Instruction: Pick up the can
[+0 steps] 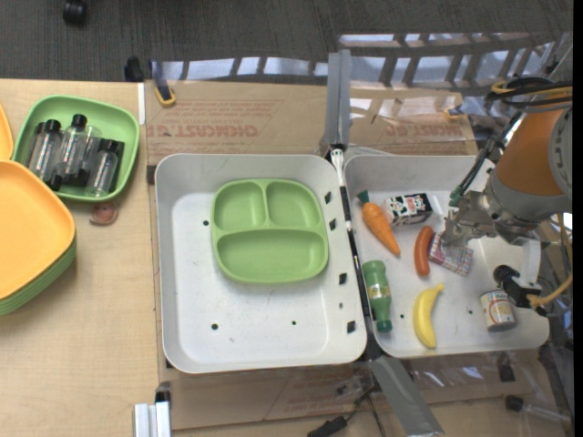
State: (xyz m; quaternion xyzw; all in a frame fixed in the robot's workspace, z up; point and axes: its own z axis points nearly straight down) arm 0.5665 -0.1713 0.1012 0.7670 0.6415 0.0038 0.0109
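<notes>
Silver can (497, 309) upright in the right bin's (455, 342) near corner, right of the banana (425, 316). Tool (462, 230) up-left of can; grip state unclear.

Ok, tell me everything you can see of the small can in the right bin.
The small metal can with a white and red label stands upright near the front right corner of the right white bin, its silvery top rim facing up. It looks intact, though the label print is too small to read. It rests on the bin floor, apart from the yellow banana to its left. A black part of the arm's tooling sits just above it in the view; whether they touch is unclear.
</notes>
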